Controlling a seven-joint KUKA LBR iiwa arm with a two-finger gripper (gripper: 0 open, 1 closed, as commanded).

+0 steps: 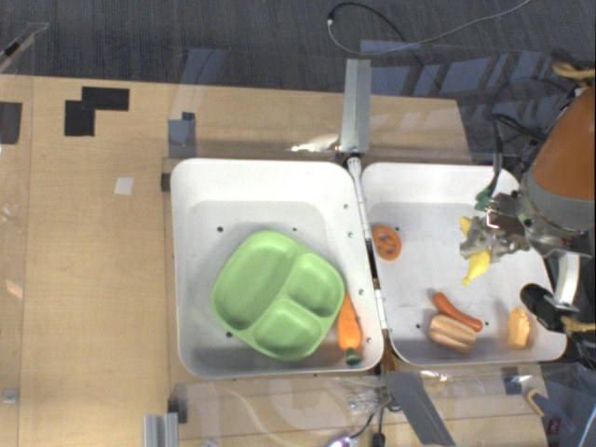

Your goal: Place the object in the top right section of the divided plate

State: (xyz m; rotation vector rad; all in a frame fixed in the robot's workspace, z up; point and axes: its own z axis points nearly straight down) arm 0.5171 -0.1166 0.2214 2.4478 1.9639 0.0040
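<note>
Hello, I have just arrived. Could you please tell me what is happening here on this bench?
A robot arm reaches into the right bin, its gripper just above a yellow banana. The green divided plate sits in the left bin with nothing in its sections. A carrot lies beside the plate.

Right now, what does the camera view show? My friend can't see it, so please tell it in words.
A green divided plate sits in the left white bin with a toy carrot beside it. The gripper hovers over the right bin, above a yellow banana, near a hot dog and an orange cookie.
</note>
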